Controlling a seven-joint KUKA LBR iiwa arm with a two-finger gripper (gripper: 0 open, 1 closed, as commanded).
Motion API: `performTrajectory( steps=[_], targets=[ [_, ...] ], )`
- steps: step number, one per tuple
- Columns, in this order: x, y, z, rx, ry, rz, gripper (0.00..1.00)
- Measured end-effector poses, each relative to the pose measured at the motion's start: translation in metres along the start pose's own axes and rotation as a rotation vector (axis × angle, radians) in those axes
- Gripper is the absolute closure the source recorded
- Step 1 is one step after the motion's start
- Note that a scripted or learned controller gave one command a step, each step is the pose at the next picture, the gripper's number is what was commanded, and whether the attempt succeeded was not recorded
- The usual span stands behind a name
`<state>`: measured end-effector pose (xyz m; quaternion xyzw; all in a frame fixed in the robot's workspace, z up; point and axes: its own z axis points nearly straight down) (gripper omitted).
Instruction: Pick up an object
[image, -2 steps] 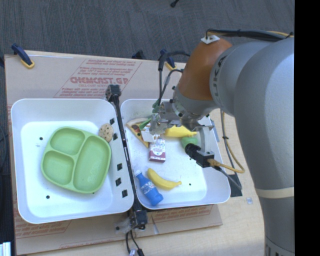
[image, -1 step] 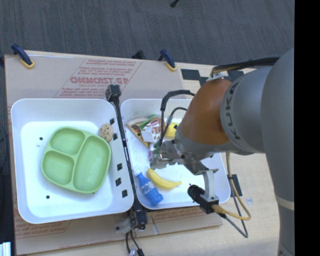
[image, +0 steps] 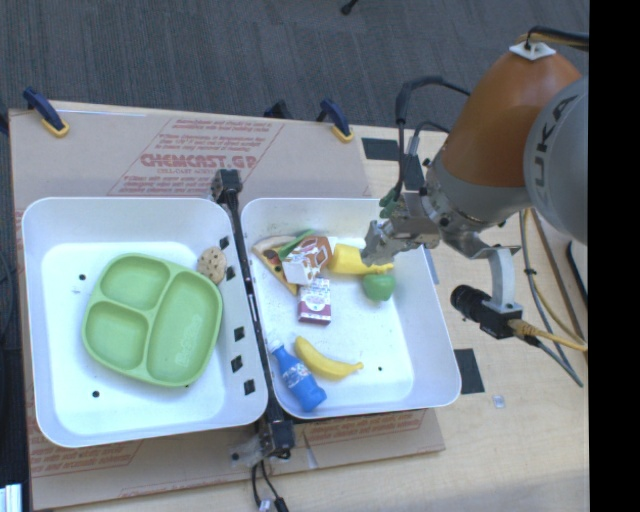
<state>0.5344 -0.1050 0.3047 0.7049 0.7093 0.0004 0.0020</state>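
The scene is evenly and brightly lit from above, and only soft shadows are cast inside the white bins (image: 420, 372). Mild glare is seen on the orange band (image: 500, 120). Fine detail is slightly blurred throughout.

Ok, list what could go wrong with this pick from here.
1. The gripper sits over both the yellow toy and the green toy, which touch; it may nudge one aside or catch neither.
2. The cartons and the pizza slice crowd the yellow toy's other side, so a push could jam it against them.
3. The green toy looks rounded and may roll toward the bin wall.
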Motion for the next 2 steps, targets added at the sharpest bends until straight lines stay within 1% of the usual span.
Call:
performTrajectory(
  steps=[1,2],
  targets=[
    [-0.032,-0.043,0.095,0.007,0.003,0.002,1.00],
    [-0.101,-0.016,0.007,0.001,0.000,0.002,1.00]
  ],
)
